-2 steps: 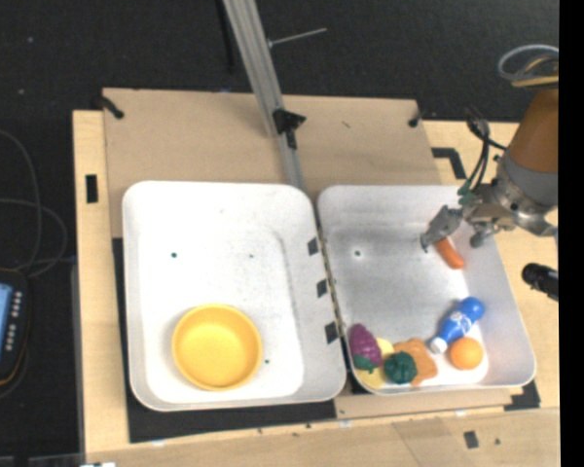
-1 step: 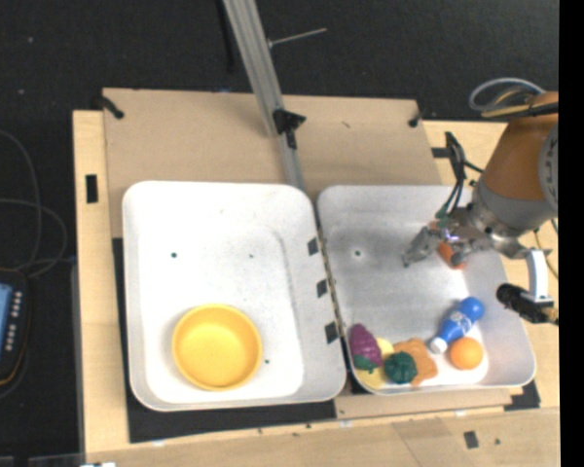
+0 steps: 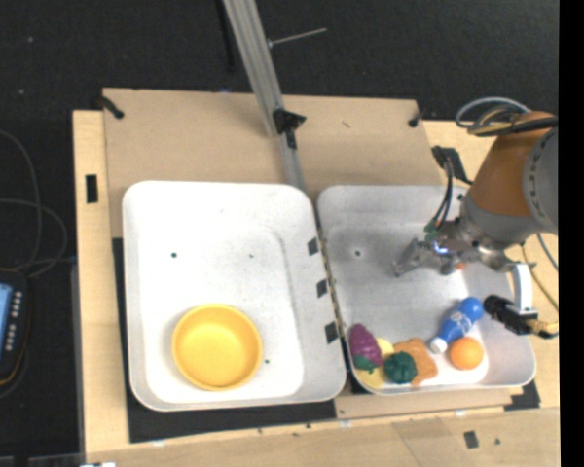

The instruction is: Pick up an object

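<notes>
The bottle (image 3: 455, 325), orange (image 3: 465, 354) and other toys crowd the right bin's (image 3: 370, 222) near edge. The pincer (image 3: 420, 258) hangs above bare floor, holding nothing; its opening I cannot tell. Descending here risks a miss, or among the cluster, nudging neighbours.

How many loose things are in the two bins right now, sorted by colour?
Yellow: 2, bowl in the left bin, a piece partly hidden in the right bin
Purple: 1, toy
Green: 1, toy
Orange: 2, ball, block
Blue: 1, bottle
Total: 7
</notes>
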`<state>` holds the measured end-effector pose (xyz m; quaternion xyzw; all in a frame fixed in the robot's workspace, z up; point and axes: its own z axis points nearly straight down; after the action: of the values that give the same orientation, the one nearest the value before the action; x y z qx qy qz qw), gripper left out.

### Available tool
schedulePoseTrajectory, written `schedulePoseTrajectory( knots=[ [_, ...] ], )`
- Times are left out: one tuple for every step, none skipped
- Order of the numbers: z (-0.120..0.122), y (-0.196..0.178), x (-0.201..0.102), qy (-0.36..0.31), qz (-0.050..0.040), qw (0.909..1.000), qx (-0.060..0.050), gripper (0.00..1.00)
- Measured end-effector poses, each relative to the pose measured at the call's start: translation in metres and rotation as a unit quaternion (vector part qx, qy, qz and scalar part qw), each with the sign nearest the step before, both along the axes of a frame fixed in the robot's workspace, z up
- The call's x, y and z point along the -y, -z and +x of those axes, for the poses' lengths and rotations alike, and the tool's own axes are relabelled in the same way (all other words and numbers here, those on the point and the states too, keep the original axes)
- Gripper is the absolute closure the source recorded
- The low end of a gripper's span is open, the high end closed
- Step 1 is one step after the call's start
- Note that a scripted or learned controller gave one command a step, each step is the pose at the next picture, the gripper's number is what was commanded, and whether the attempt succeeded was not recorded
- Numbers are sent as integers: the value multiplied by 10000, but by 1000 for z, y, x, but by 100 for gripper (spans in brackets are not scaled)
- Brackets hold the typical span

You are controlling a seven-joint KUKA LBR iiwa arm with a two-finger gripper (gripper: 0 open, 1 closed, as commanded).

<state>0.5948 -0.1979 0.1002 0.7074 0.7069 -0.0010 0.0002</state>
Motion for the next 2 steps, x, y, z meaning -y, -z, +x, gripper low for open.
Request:
schedulePoseTrajectory(
  knots=[
    [1,-12,1,14,-4,10000,25,100],
    [2,-56,3,10,-2,10000,33,100]
  ],
)
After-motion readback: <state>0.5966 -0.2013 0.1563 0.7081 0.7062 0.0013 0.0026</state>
